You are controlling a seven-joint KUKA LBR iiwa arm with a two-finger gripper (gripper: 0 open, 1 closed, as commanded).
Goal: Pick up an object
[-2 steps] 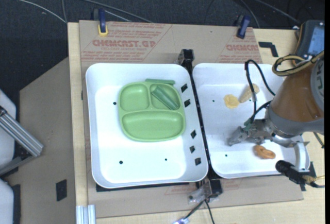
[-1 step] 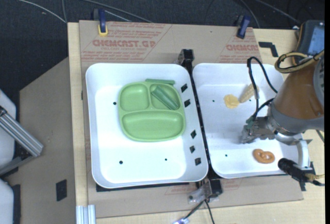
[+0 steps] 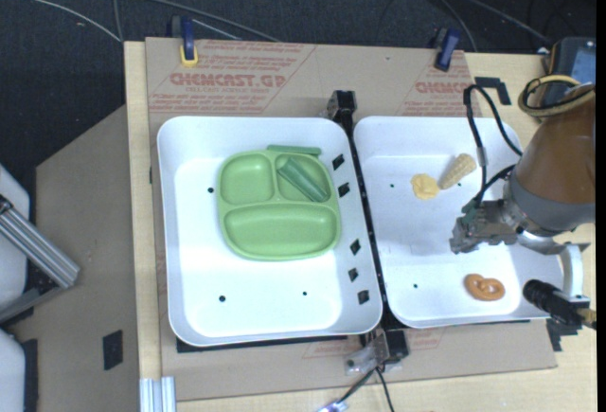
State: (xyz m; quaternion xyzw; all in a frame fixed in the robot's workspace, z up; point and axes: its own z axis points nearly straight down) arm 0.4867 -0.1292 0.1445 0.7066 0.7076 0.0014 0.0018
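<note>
1. You have the grey two-finger gripper [image 3: 471, 232] low inside the right white bin [image 3: 398, 211], toward its right wall. You cannot tell here whether it is parted or closed, and nothing shows in its grasp.
2. Three small food pieces lie loose on that bin's floor, well apart from one another, probably so each can be taken singly.
3. The brown pretzel-shaped piece [image 3: 484, 287] sits near the front right corner, just in front of the tool; its long axis runs roughly along the front edge.
4. The pale ridged cone [image 3: 459, 170] lies toward the back edge, slanted, upper end toward the back right corner; the flat yellow piece [image 3: 425, 186] sits just beside its lower end.
5. The left white bin [image 3: 189, 240] carries a light green sectioned tray [image 3: 275, 230] near its back half, away from the tool.
</note>
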